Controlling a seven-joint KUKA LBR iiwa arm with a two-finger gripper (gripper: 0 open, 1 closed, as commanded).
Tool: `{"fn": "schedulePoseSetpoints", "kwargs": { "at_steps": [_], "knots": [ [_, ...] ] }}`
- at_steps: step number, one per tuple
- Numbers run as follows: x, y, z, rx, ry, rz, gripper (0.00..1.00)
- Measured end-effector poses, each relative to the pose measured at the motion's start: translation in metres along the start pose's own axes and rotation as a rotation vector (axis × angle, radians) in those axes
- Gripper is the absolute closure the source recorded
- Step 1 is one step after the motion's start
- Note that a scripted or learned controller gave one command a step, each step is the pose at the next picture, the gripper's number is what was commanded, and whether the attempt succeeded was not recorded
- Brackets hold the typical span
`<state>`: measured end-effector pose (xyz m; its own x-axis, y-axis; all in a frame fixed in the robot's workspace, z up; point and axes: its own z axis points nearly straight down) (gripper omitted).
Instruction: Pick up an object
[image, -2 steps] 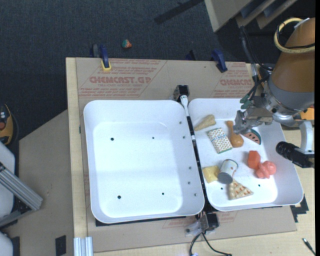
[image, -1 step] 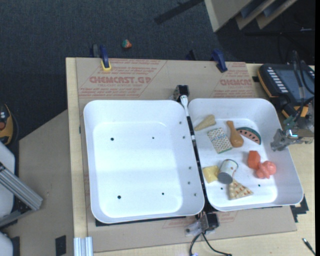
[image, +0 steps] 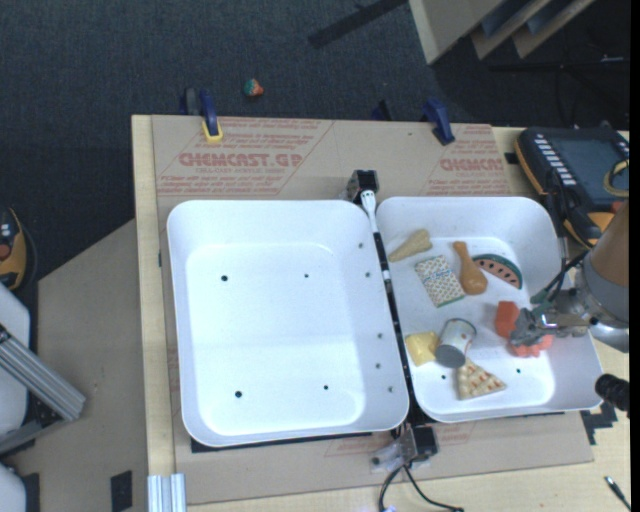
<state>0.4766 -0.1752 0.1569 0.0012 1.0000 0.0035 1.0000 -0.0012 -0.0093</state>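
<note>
**Gripper down in the right bin, sitting on the red stuff**

Camera view, looking down on the bench: two shallow white bins side by side on a brown board with red lettering. I'll use the right bin (image: 540, 215) as the landmark, since all the objects are in there.

The gripper (image: 532, 335) comes in from the right edge and is low over the right bin's right-hand part, near its front. It's sitting right at a small red object (image: 507, 319), with another reddish bit (image: 529, 349) just under the fingertips. Honestly can't tell how far apart the fingers are or whether anything is actually pinched between them; it's too small and cluttered there.

Rest of the right bin:
- a tan wedge-shaped piece (image: 410, 244) near the back left
- a speckled patterned block (image: 439, 280) just in front of that
- an orange drumstick-like toy (image: 468, 268) beside the block
- a watermelon slice (image: 498, 269) touching or just beside the drumstick
- a yellow cheese-like chunk (image: 422, 348) near the left wall
- a small metal cup (image: 454, 343) on its side, just beside the cheese
- a pizza slice (image: 479, 381) at the front, close to the cup

The left bin (image: 200, 225) sits to the left of the right bin, the two rims touching.
</note>
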Motion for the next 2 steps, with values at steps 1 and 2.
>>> {"fn": "schedulePoseSetpoints", "kwargs": {
  "at_steps": [1, 2],
  "knots": [
    [0.006, 0.003, -0.069, -0.016, -0.006, -0.003, 1.0],
    [0.007, 0.002, -0.03, -0.006, -0.002, -0.001, 1.0]
  ]
}}
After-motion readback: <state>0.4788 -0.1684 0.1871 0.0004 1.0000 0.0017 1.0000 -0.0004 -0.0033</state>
